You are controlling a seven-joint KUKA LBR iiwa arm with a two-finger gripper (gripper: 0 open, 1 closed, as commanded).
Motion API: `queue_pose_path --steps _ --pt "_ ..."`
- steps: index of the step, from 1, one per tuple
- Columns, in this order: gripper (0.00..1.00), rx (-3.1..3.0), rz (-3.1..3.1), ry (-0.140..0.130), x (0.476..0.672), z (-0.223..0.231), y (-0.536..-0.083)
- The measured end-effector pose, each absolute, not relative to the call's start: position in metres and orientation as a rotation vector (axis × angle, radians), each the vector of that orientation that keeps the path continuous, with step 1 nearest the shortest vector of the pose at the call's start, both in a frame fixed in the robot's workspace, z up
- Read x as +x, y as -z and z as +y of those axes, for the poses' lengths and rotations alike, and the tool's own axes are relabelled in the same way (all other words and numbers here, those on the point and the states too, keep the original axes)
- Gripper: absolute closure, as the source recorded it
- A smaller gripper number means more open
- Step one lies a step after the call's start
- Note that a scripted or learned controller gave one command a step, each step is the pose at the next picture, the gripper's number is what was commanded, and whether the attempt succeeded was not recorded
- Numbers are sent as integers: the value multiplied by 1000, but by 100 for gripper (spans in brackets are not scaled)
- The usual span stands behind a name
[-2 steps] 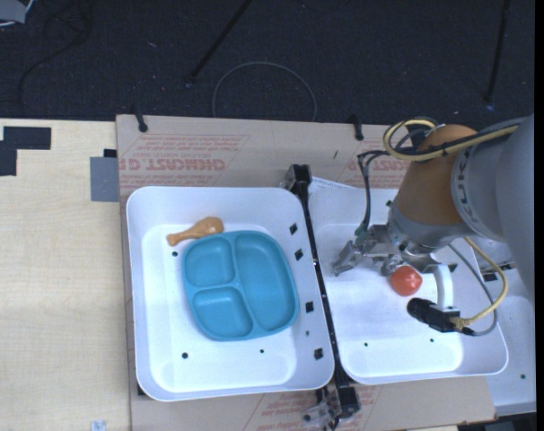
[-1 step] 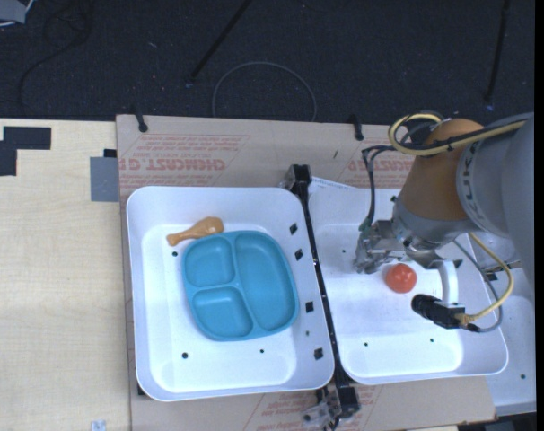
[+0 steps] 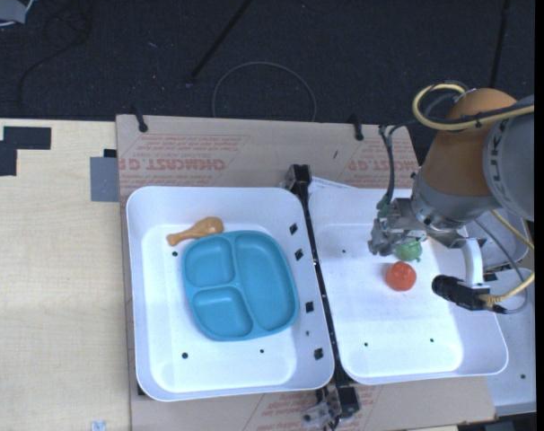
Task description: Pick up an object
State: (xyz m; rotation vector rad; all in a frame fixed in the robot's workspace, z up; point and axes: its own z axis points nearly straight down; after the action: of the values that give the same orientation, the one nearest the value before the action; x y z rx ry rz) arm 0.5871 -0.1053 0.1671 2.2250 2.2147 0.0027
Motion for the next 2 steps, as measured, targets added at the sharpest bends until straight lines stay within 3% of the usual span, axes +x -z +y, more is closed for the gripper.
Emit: queue_pose_path --steps 2 --pt "100 2221 2220 -2 591 -113 -251"
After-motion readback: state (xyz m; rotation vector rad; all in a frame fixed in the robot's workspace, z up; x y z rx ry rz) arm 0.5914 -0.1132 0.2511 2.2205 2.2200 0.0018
